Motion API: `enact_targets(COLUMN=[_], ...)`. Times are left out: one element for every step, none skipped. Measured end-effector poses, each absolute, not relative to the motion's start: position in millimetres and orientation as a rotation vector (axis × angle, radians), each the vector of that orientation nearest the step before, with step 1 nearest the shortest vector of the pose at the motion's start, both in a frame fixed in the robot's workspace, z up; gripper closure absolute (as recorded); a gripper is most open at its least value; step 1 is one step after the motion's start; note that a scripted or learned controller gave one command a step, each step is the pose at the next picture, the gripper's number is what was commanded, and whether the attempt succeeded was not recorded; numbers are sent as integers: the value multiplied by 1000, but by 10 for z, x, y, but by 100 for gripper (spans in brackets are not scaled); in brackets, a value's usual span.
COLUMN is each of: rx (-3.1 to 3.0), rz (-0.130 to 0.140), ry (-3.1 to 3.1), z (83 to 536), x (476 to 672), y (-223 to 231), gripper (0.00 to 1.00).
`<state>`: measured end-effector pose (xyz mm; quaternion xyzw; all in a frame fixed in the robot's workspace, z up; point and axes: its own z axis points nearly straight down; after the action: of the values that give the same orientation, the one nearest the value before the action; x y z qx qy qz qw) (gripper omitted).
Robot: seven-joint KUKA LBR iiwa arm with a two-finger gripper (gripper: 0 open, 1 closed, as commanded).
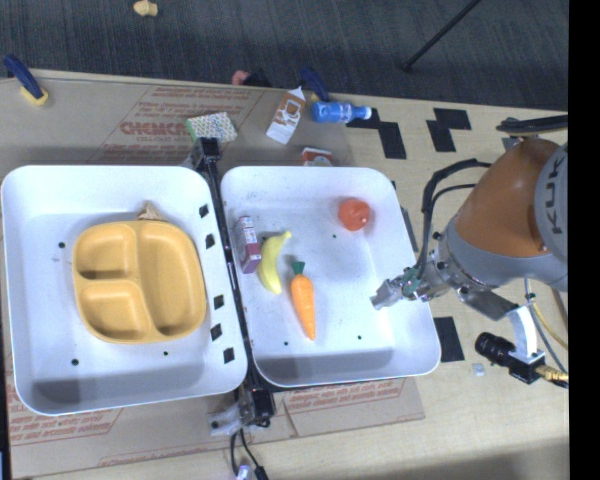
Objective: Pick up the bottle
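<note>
The bottle [332, 112] is small and blue with a pale cap end. It lies on its side on the cardboard bench behind the right bin [380, 353], outside both bins. My gripper [393, 291] hangs low over the right edge of the right bin, far in front of the bottle and a little to its right. Nothing shows in the gripper. The grey arm with its orange band [505, 213] reaches in from the right.
The right bin holds a red tomato [354, 213], a banana [272, 260], a carrot [303, 306] and a small maroon box [247, 244]. A yellow divided plate [138, 278] lies in the left bin [30, 368]. Small cartons [287, 116] and a green packet [212, 126] lie near the bottle.
</note>
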<state>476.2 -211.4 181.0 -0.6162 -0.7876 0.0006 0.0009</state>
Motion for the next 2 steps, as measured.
enact_targets(rx=[-2340,-1859], rz=[1,1], ry=[-2095,-2528], z=[2128,1825], x=[4766,4762], y=[-2111,-1551], gripper=[100,100])
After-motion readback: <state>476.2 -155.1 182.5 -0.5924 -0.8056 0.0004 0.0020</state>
